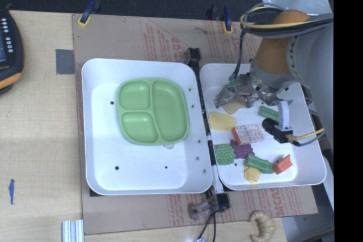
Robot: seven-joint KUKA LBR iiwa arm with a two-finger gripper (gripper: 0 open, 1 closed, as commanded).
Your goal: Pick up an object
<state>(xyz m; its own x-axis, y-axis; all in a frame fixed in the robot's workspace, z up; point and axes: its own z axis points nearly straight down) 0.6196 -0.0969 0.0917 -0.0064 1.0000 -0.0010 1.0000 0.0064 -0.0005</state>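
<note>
Two white bins sit side by side on the bench, and the gripper (233,94) is down in the right bin (306,175), at its far left corner. Whether it is clenched or released cannot be made out from here; the metal parts blur together. A tan piece (231,106) lies right under it, touching or nearly so. Just toward the near side of the gripper lies a yellow piece (221,121), then a pink block (248,134), a green waffle-like piece (223,153), a purple piece (243,149), a dark green piece (259,164) and an orange-red block (283,164). Well off to the gripper's left, the left bin (102,173) holds a green divided plate (153,111). Faint red print runs along the cardboard sheet (142,37) under the bins, too pale to read. The grey arm (309,59) covers the right bin's far right part.
</note>
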